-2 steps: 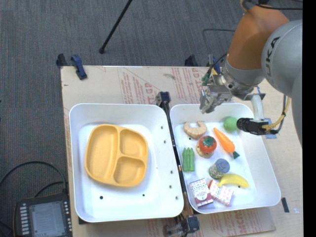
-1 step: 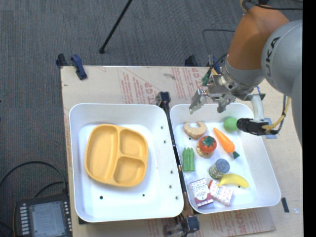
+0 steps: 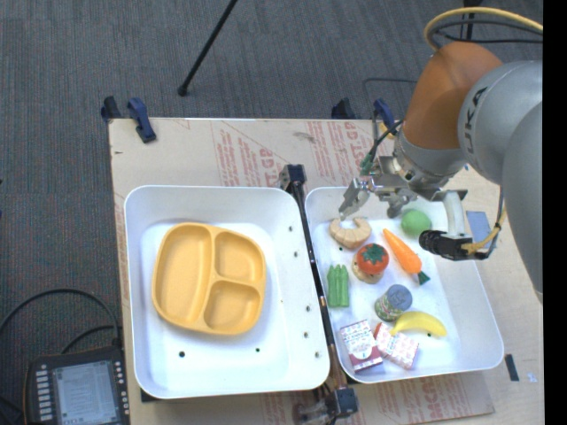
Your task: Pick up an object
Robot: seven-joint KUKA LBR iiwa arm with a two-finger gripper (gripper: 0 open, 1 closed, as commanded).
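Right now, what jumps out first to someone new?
The yellow divided plate lying alone in the left bin. Next, the right bin crowded with toy food: carrot, tomato, banana. The pincer hangs above its far end, beside the green ball.

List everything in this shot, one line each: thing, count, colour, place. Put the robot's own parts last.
Bins: 2, white, side by side on the bench.
Divided plate: 1, yellow, in the left bin.
Bread piece: 1, tan, top of the right bin.
Tomato toy: 1, red with green top, middle of the right bin.
Carrot: 1, orange, right of the tomato toy.
Green ball: 1, green, upper right bin.
Green pods: 1 bunch, green, left edge of the right bin.
Round tin: 1, blue-grey, below the tomato toy.
Banana: 1, yellow, lower right bin.
Small boxes: 2, pink-white, bottom of the right bin.
Clamps: several, blue, bench edges.
Arm: 1, grey and orange, from the right.
Gripper: 1, metal, above the bread piece.
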